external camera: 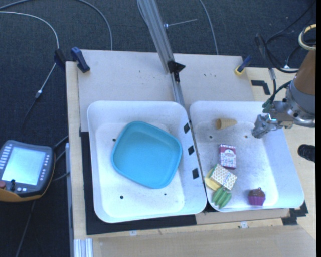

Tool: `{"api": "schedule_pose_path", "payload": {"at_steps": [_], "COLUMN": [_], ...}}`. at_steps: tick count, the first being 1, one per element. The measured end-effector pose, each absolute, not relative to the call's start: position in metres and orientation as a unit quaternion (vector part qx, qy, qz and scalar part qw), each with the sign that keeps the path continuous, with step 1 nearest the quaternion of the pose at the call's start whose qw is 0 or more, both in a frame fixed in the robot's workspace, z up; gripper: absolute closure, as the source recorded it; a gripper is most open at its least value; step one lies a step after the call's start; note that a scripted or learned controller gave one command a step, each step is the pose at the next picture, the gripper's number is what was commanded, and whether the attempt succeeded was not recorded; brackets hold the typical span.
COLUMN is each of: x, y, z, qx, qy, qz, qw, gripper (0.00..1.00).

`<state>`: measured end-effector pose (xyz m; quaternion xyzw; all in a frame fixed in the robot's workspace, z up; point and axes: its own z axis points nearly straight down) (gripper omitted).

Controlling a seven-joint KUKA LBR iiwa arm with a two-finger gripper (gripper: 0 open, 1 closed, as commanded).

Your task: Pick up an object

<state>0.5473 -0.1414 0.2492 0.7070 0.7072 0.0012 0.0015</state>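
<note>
Right bin [288, 165], front edge: purple cupcake [256, 196], green pods [221, 198] by yellow bit, checkered cracker [223, 176] on top-ish. Bit further back, red carton [227, 156], long axis running near-to-far, slight tilt. Far end: cone [225, 123] on its side, tip pointing right, toward gripper [262, 128]. Gripper hovers near right wall, nothing between fingers, gap honestly can't tell. Left bin [98, 150]: blue plate [146, 154].

A handheld control pendant [24, 169] lies left of the bench [130, 75], cables [75, 12] behind.
</note>
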Motion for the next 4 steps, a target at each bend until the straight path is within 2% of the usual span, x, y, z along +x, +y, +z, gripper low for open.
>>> {"api": "schedule_pose_path", "payload": {"at_steps": [1, 3, 4], "x": [0.565, 0.569, 0.579], "y": [-0.084, 0.025, 0.072], "z": [0.247, 0.243, 0.25], "qx": [0.705, 0.705, 0.706], "qy": [0.709, 0.709, 0.709], "qz": [0.0007, 0.0008, 0.0008], "qw": [0.0, 0.0, 0.0], "gripper": [1.0, 1.0, 1.0]}}
